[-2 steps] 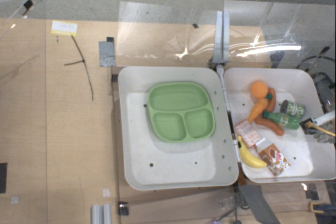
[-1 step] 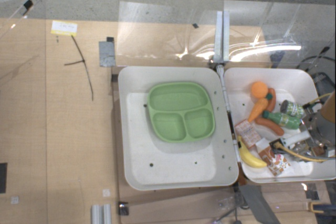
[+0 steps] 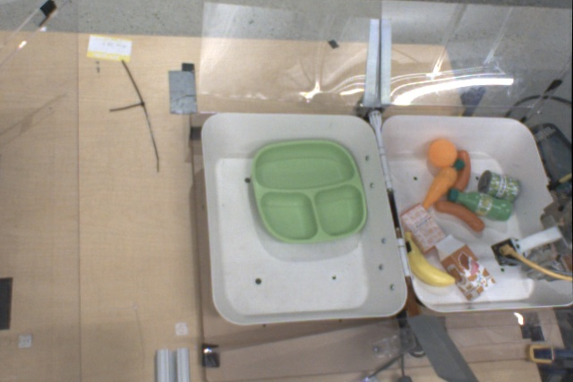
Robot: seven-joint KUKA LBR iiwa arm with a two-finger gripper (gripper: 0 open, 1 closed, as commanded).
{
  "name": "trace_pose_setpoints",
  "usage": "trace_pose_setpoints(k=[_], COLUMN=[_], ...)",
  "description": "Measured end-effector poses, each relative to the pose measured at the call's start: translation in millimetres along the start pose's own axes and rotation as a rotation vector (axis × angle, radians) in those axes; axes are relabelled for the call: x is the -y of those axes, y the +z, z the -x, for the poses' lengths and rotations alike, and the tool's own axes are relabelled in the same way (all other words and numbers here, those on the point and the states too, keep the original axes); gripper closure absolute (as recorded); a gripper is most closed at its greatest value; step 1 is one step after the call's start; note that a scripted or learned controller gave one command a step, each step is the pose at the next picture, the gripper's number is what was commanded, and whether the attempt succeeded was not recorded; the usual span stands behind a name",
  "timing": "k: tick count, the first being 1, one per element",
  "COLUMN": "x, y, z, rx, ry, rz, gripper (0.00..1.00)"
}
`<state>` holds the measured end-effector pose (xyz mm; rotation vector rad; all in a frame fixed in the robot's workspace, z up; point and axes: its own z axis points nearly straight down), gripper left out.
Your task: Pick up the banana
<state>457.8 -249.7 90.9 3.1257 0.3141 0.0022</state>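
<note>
Banana against bin wall (crowded)

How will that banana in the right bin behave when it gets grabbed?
The banana looks smooth and glossy, so it may slip. Its curved shape could let it rock or pivot when nudged. It lies against the snack packet, which may shift too.

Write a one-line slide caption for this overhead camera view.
A green divided plate sits in the left bin; the banana lies among toy groceries in the right bin.
</note>
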Motion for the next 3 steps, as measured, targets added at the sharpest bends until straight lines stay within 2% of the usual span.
trace_pose_setpoints(k=[1,2,3], x=[82.9,-14.1,19.8], y=[0.9,-125.1,1.0], z=[-17.2,-15.5,-6.1], rx=[0.001,-0.002,0.001], ry=[-0.003,-0.003,-0.016], rz=[-0.002,0.002,-0.001], gripper=[0.00,0.00,0.00])
